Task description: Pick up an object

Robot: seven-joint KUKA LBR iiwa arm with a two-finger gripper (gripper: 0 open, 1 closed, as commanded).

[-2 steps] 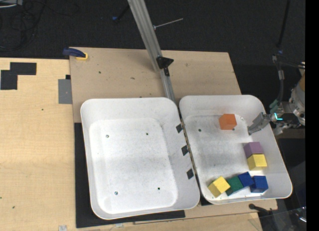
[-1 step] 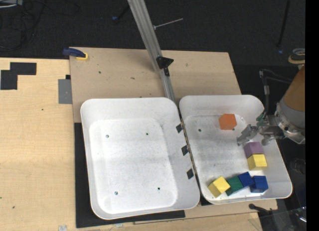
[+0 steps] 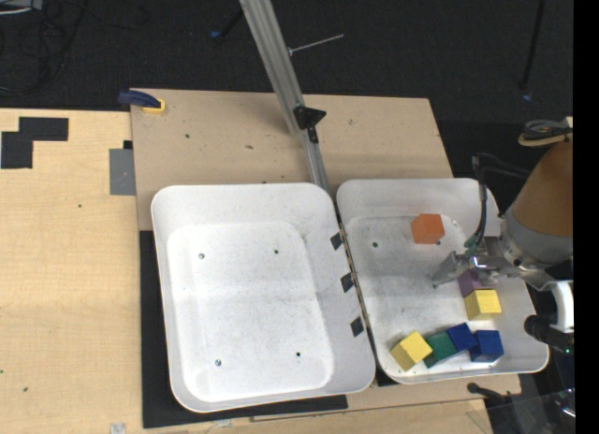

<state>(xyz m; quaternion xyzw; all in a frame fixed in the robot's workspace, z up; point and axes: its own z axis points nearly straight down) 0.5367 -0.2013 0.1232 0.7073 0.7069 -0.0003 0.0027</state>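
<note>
Matt white plastic bins [image 3: 245, 387]; pale wood-look bench [image 3: 374, 137]; ribbed metal rail [image 3: 271, 44]; matt coloured blocks [image 3: 428, 228]

We record one tan bench [image 3: 374, 137]. On it sit two white bins: the left bin [image 3: 245, 301], and the right bin [image 3: 402, 273] touching its right edge. A blue-yellow clamp [image 3: 140, 100] lies beyond the left bin.

End effector [image 3: 456, 267] low in right bin [image 3: 393, 200], beside purple block [image 3: 467, 282], near orange block [image 3: 428, 228]

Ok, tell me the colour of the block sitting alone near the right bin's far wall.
Orange block, camera view.
</note>
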